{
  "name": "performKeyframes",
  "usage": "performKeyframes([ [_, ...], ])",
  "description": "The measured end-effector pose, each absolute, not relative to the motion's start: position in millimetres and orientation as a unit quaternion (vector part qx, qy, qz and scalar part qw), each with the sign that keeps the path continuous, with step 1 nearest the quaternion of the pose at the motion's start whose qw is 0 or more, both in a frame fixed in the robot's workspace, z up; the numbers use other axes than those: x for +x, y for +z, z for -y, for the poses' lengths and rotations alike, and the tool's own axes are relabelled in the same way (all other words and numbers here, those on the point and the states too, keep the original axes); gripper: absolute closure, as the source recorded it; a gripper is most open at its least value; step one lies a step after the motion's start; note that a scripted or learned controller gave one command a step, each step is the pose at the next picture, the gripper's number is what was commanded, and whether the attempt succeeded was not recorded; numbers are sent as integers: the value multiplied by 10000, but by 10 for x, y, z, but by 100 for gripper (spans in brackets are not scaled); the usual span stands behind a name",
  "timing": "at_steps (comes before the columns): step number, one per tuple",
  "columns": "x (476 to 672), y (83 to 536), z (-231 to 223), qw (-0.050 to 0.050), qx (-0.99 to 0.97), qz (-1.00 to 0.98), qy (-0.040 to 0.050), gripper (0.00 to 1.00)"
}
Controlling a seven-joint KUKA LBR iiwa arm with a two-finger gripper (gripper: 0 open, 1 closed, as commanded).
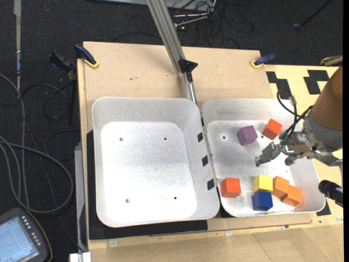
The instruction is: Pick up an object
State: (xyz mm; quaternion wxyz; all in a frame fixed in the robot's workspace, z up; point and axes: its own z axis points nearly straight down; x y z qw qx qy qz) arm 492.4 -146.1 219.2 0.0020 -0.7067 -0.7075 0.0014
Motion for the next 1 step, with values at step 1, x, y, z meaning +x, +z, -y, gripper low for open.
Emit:
performKeyframes([
  [1,4933,2214,1461,-1,-7072,7070,0,0],
])
